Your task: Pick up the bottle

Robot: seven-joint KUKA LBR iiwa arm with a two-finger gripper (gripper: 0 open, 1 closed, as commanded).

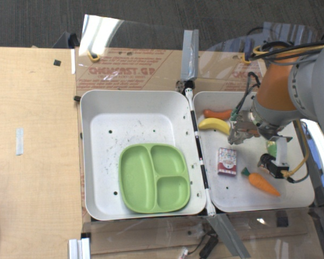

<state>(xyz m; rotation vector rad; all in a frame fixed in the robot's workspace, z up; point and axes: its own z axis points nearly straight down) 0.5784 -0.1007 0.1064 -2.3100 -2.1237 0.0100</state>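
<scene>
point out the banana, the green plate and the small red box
banana (215,125), camera view, middle of its yellow curve
green plate (130,181), camera view, floor of its long left compartment
small red box (227,161), camera view, centre of its top face

Even, bright overhead light, soft short shadows inside the two shallow white plastic bins (95,161). Strong glare on the clear plastic sheet (100,34) at top left, milder sheen on the transparent panel (151,69) behind the bins. Focus slightly soft overall; the grey and orange arm (291,85) looks a little blurred.
</scene>
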